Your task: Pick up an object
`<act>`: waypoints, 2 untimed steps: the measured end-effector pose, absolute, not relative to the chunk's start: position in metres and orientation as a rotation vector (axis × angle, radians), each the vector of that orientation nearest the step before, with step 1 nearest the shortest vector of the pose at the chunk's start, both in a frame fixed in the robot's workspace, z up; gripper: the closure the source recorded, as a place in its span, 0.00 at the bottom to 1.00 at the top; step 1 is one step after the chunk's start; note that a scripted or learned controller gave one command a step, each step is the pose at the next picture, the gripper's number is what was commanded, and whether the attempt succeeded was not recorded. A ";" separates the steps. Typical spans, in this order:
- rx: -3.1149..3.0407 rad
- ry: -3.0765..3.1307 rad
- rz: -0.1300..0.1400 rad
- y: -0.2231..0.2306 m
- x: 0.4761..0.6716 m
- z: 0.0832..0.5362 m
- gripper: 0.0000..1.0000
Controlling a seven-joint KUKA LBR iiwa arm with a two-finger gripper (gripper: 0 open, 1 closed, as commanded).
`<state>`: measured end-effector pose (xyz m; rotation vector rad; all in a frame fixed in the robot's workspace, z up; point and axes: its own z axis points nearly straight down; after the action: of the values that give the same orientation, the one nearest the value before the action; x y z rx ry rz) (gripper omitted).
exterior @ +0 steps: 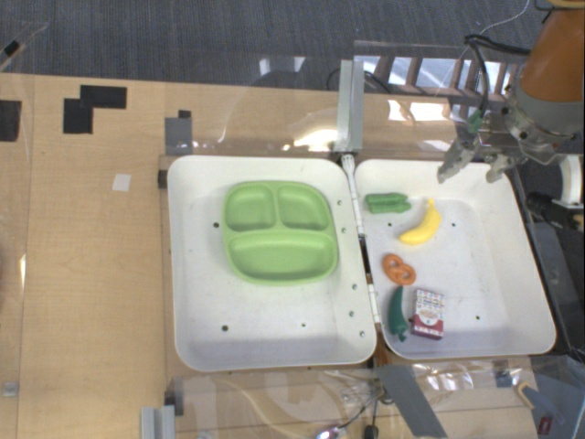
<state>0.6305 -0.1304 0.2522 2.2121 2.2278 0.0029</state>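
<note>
The tool (475, 163) hung above the far edge of the right bin (512, 337), its two fingers spread apart with nothing between them. No object was yet chosen. The candidates lay in that bin's left half: a green piece (387, 203) near the far wall, a banana (421, 226) just beside it, a pretzel (398, 268) nearer the middle, and a dark green vegetable (396, 312) touching a small carton (428, 314) at the near side.

Several things could have spoiled the pick. The vegetable and carton sat together close to the bin's left wall, so fingers coming down there would likely strike one while reaching for the other, or jam against the wall. The pretzel lay flat and low, and fingers might well close over it without catching. The banana's curve could let it roll out of a squeeze. It looked the easiest target, having free space around it.

The left bin (196, 337) held a green divided tray (278, 230). Both bins rested on a pale wooden surface (82, 273) with black markers at its far left. Beyond lay dark grey carpet (183, 16).
</note>
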 end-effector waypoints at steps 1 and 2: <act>2.363 2.070 0.002 -0.133 0.593 0.123 0.00; 2.130 2.296 0.014 -0.089 0.643 0.090 0.00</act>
<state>0.6434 -0.0886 0.0901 2.1300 2.2957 0.0136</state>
